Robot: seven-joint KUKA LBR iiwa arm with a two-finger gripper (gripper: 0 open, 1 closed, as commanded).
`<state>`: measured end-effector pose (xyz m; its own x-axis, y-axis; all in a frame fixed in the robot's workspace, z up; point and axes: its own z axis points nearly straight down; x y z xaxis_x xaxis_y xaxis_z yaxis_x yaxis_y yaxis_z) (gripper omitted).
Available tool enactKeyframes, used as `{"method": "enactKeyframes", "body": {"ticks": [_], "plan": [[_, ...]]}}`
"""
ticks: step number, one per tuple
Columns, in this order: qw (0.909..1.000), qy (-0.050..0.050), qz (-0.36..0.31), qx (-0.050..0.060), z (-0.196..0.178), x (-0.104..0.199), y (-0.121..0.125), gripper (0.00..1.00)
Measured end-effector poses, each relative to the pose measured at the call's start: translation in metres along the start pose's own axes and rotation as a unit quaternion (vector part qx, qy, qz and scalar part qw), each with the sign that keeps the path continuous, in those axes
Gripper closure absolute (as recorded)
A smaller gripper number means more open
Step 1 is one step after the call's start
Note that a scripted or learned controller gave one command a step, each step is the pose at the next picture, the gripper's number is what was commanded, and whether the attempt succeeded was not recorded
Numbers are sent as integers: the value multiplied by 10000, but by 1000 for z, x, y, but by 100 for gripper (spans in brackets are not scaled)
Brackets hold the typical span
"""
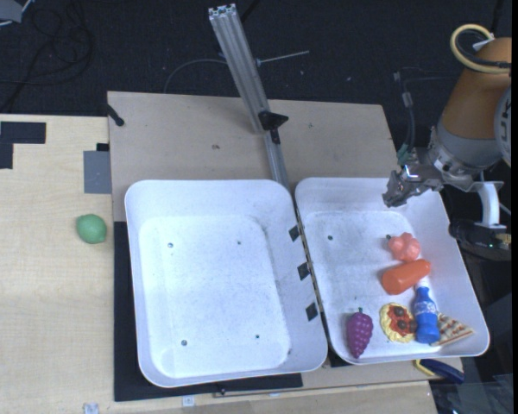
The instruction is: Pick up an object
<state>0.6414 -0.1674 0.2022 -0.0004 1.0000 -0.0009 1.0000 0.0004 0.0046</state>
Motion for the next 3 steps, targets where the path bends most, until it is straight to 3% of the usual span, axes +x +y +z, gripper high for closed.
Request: {"method": "enactKeyframes", "body": {"ticks": [1,3], "plan": [[10000,0,4,3,-52,-1,1,100],[10000,8,-6,30,-35,93,-45,100]]}}
